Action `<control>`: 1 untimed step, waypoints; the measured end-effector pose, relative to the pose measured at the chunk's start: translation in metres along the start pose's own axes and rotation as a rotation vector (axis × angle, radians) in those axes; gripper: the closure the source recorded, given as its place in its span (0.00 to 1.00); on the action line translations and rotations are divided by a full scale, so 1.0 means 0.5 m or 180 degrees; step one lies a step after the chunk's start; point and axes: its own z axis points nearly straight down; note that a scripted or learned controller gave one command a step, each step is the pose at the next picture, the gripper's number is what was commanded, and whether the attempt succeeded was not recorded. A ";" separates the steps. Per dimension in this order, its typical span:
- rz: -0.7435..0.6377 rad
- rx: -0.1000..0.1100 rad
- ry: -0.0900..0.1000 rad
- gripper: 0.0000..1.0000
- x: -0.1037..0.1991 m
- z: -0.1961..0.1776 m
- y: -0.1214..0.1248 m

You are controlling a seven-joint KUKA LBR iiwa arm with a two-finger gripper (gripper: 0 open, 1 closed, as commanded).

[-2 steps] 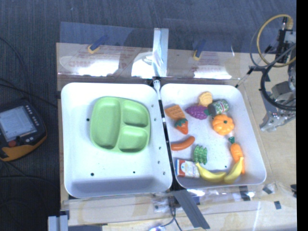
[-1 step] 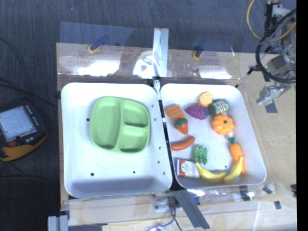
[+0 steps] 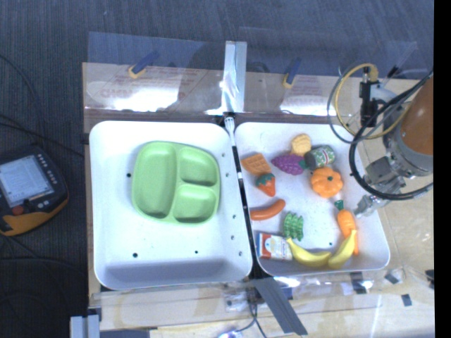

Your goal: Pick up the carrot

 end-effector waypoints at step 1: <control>-0.0824 0.0033 0.0029 1.00 0.007 -0.165 -0.014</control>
